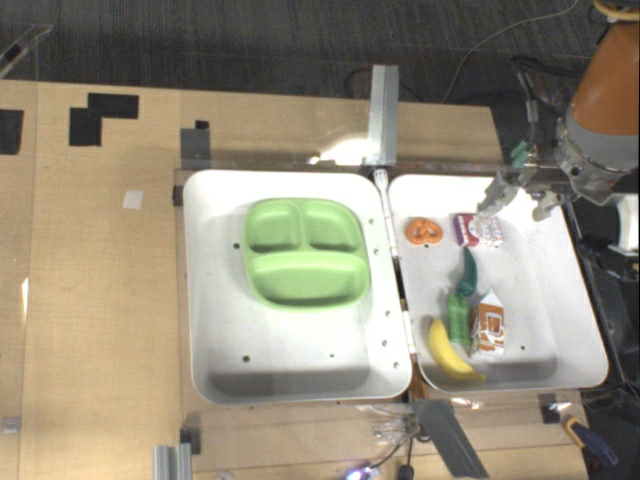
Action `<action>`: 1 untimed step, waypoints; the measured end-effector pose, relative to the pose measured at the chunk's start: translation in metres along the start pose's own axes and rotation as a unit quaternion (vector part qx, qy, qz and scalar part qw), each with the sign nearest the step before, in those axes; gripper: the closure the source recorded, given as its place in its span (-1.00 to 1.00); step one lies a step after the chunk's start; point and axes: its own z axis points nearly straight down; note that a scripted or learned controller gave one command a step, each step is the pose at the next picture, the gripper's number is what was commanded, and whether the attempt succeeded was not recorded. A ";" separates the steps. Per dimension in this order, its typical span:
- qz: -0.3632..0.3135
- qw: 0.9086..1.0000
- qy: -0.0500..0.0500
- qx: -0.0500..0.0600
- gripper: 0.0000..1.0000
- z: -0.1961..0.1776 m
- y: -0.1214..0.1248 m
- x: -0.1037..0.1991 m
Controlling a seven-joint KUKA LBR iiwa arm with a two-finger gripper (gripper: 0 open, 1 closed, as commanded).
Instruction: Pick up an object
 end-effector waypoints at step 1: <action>0.039 0.999 0.000 -0.001 -1.00 0.100 -0.035 0.012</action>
